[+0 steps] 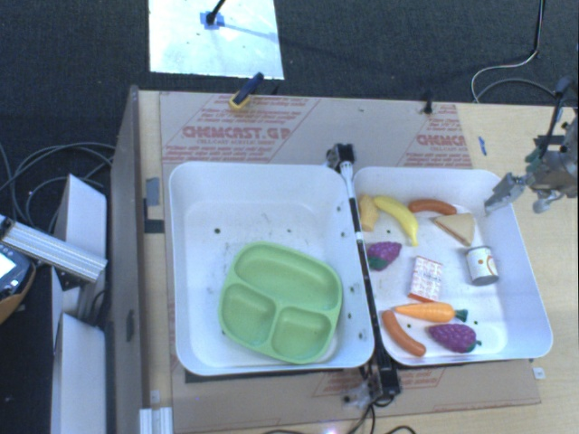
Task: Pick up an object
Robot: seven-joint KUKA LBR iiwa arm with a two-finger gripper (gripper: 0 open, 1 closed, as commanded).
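The right bin point(529, 283) holds several toy foods. A yellow banana point(398, 217) lies by a red sausage point(432, 207) and a sandwich wedge point(457, 228) at the back. A small white can point(481, 266) lies toward the right wall, with a pink cracker box point(426, 278) and a purple grape bunch point(384, 253) to its left. An orange carrot point(425, 312), a second sausage point(403, 333) and another grape bunch point(452, 336) lie at the front. My gripper point(520, 199) hangs over the bin's back right corner, open, with nothing between its fingers.
The left bin point(194, 242) carries a green three-part plate point(282, 301). A black divider bar point(357, 242) runs between the bins. Cables trail over the bench at the back right point(507, 66).
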